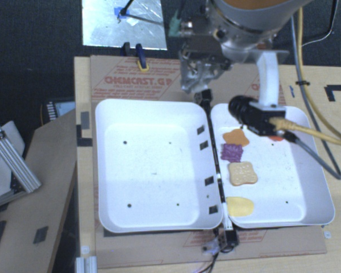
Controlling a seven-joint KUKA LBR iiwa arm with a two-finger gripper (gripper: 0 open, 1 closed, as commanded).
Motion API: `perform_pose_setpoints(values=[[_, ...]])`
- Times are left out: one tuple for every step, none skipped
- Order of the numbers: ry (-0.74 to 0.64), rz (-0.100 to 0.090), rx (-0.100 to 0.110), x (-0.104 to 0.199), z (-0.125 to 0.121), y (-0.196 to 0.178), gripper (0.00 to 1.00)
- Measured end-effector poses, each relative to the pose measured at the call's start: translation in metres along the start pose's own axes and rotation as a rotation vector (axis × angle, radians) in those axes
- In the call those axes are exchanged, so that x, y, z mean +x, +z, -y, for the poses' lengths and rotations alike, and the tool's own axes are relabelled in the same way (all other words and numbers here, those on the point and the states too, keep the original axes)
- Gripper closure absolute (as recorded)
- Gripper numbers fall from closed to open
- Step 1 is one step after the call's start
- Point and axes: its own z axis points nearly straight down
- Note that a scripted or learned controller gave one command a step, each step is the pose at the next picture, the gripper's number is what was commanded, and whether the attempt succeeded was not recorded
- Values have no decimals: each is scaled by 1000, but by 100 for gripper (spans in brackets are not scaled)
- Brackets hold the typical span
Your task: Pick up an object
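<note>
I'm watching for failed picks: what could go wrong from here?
The orange piece, purple piece, tan cracker and yellow piece look flat, so fingers may slide off them. They lie close together near the right bin's left wall, which may crowd the gripper.

A robotics lab or test cell, by the look of it. Two white bins (pixel 153 169) sit side by side on a printed cardboard sheet (pixel 137 79) laid over a plywood bench (pixel 82 78). Behind the bins hangs a grey arm (pixel 256 4) trailing yellow and grey cables (pixel 318 135). Left of the bins stands an aluminium rail (pixel 8 155). Behind them lies a shiny metal plate (pixel 123 15).
</note>
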Motion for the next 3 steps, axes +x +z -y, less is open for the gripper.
perform_pose_setpoints(values=[[0, 0, 1, 0, 0, 0, 0], [-2, -2, -2, 0, 0, -11, 100], [-2, -1, -1, 0, 0, -11, 0]])
